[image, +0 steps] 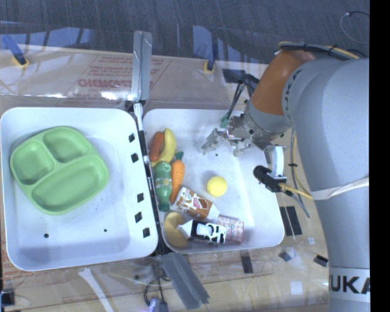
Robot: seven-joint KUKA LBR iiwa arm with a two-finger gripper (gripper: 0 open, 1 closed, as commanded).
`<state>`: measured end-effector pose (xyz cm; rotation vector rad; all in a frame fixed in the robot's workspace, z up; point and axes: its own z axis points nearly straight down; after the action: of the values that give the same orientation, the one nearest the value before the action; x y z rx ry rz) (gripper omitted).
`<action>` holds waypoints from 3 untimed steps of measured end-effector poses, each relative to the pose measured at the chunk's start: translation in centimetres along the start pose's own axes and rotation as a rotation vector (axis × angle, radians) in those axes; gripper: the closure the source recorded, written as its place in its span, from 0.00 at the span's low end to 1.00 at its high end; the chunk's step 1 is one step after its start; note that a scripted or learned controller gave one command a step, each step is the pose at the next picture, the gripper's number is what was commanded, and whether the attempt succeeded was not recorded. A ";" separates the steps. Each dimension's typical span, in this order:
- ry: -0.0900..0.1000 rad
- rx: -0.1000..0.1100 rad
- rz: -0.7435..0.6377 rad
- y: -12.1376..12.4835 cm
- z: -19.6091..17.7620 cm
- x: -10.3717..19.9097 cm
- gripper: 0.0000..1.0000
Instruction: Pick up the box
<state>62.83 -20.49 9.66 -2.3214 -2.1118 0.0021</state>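
Our end effector (226, 140) seems spread and empty; the box (195, 204) below it, crowded by the carrot (177, 177), may slip.

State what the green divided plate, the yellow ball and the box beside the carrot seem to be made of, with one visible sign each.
Green divided plate: probably moulded plastic, uniform colour with a soft sheen.
Yellow ball: likely plastic or rubber, smooth, matte.
Box: looks like printed cardboard, flat faces with graphics.

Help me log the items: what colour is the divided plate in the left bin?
Light green, seen in the camera view: divided plate.
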 end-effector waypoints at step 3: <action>-0.002 -0.005 0.011 3.0 -0.8 0.5 1.00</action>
<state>65.91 -20.32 10.41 -2.3368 -2.1020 -0.0006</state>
